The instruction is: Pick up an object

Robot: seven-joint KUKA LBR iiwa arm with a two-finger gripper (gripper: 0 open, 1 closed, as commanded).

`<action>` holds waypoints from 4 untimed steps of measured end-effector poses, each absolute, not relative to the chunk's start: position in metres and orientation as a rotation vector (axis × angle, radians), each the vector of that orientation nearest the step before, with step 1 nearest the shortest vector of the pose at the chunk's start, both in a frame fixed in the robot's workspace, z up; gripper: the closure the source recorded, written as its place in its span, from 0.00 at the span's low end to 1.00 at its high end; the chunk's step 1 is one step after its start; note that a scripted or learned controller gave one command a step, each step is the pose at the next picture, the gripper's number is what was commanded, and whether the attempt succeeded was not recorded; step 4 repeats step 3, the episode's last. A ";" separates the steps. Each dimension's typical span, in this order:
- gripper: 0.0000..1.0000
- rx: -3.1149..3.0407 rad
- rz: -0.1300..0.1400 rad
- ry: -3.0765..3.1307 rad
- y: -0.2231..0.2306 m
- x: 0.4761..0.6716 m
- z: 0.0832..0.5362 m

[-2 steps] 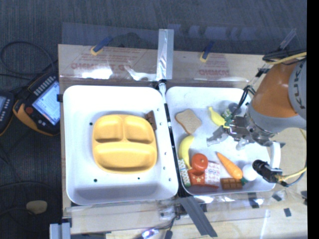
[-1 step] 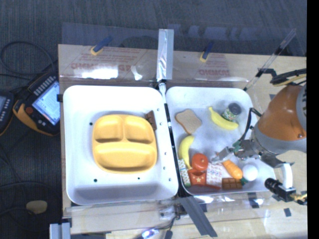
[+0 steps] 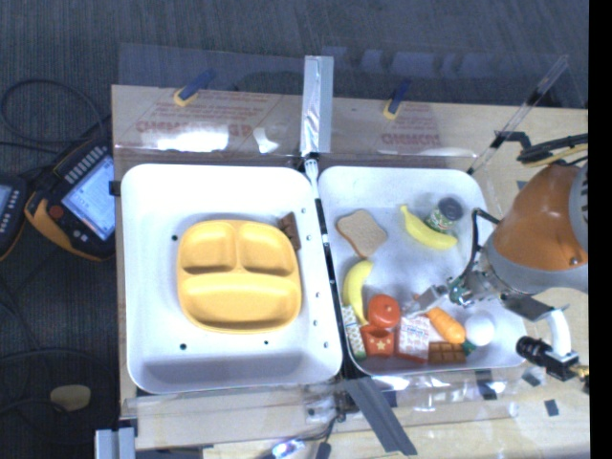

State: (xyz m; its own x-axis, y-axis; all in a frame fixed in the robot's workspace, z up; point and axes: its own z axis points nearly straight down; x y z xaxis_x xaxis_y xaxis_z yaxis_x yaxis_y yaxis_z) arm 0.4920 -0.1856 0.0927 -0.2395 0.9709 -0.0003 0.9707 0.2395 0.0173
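The right bin [image 3: 397,197] holds a bread slice [image 3: 361,231], a yellow banana [image 3: 427,229], a small dark-lidded jar [image 3: 446,212], a second, paler banana [image 3: 356,285], a red tomato [image 3: 383,310], a red box [image 3: 378,340], a red-and-white packet [image 3: 413,338], an orange carrot [image 3: 446,325], a white egg [image 3: 478,332] and a brown chocolate bar [image 3: 446,354]. My gripper [image 3: 457,292] reaches in from the right and sits low in the bin, just above the carrot and beside the egg. Nothing visibly sits in its grasp.
The left bin [image 3: 153,199] bears a yellow divided plate [image 3: 239,275], with a small brown piece [image 3: 289,226] at the plate's upper right corner. The arm's orange band [image 3: 537,229] overhangs the right bin's right wall. A handheld pendant [image 3: 84,199] lies off the bench at left.
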 end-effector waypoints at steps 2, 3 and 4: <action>1.00 2.182 0.011 2.242 -0.181 0.491 0.095; 1.00 2.222 -0.009 2.227 -0.104 0.484 0.224; 1.00 2.222 -0.009 2.227 -0.104 0.484 0.224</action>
